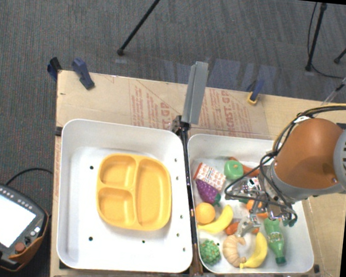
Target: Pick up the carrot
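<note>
carrot: orange piece in right bin, by the green apple, partly hidden under the arm | jaws: down among the toys, carrot at their 12 o'clock, apart; grip state cannot be told | writing: reversed red print on the counter, unreadable; "KU" on the arm

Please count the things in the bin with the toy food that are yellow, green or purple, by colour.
Yellow: 2 (upper banana, lower banana)
Green: 3 (round fruit, bottle, broccoli)
Purple: 1 (purple piece)
Total: 6
</note>
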Controlling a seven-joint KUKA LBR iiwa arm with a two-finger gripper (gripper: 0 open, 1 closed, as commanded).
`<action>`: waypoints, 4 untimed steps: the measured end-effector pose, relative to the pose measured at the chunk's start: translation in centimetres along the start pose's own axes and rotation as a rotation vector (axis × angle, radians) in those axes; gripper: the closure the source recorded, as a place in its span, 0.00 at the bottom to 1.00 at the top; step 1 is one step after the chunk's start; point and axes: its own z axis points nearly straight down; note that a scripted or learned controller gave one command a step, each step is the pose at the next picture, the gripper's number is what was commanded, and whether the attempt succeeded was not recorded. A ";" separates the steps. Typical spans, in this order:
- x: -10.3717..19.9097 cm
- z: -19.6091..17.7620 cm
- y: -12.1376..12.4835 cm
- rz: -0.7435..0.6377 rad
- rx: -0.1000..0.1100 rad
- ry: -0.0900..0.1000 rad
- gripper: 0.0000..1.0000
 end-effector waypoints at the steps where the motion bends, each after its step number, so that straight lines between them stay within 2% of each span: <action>1: -0.2 -1.0 0.2 -0.004 0.000 -0.004 1.00; 2: 5.4 -14.8 -8.0 -0.398 0.007 -0.008 1.00; 3: 5.4 -14.4 -7.8 -0.400 0.000 -0.004 0.00; 4: 3.3 -1.7 -5.7 -0.517 -0.010 0.006 0.00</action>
